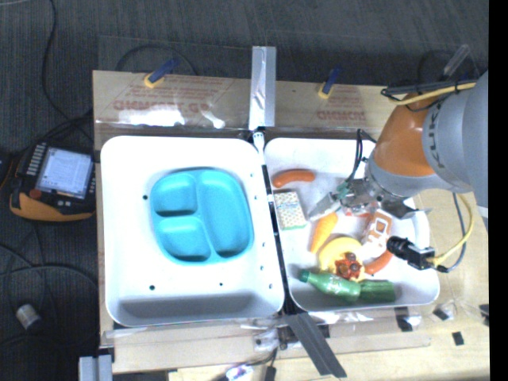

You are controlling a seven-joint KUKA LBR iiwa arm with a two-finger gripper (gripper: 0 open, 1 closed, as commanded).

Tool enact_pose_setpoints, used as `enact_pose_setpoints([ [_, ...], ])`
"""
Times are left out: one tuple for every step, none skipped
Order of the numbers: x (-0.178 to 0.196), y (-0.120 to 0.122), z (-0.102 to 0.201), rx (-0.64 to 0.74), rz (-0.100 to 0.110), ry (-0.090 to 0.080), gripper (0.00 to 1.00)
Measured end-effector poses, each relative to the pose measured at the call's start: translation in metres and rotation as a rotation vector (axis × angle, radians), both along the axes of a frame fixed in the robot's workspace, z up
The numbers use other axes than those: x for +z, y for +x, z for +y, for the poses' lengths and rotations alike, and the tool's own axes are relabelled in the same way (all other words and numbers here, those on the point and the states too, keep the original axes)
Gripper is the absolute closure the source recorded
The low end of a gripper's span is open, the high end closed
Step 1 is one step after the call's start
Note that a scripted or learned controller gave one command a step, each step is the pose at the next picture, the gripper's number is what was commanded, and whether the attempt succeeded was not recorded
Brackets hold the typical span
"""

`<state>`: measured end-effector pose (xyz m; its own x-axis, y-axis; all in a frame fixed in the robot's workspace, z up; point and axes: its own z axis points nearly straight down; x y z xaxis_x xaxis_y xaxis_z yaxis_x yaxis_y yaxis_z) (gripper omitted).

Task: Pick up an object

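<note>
Packed tight into the right-hand bin (429, 288): an orange wedge-shaped toy (324, 230) near the middle, a yellow fruit-like piece (340, 248) just below it, a small red-and-dark item (349, 268) touching that, and a green bottle (347, 285) lying flat along the bin's near wall. Further toward the far wall, an orange sausage-shaped piece (294, 178); beside the divider between the bins, a small patterned packet (288, 209). Any of these could serve as the pick, though the wedge sits nearest the end effector (355, 198).

Lowered over the middle of the bin, that end effector, with metal and white parts jumbled around it; cannot tell how far open, nor whether anything is between the fingers, the view being too cluttered there. Possibly a red-and-white piece (378, 230) just under the wrist, hard to make out.

Risks from here: closing on two touching items at once, then dropping both on the lift. Nudging the wedge sideways against the yellow piece rather than straddling it. Slipping off the wedge's rounded surface. Snagging the yellow cable (460, 244) looping near the bin's right wall. Pressing too deep and jamming against the bin floor.

Off to the left, the other bin (127, 292) carrying a blue divided tray (198, 213), well apart from the action. On the table's far edge, taped plastic sheeting (167, 105).
</note>
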<state>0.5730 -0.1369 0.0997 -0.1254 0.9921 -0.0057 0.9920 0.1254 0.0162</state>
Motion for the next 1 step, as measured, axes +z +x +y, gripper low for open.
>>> enact_pose_setpoints([
  [-0.0096,-0.0323,0.0179,-0.246,-0.001,0.005,0.0],
])
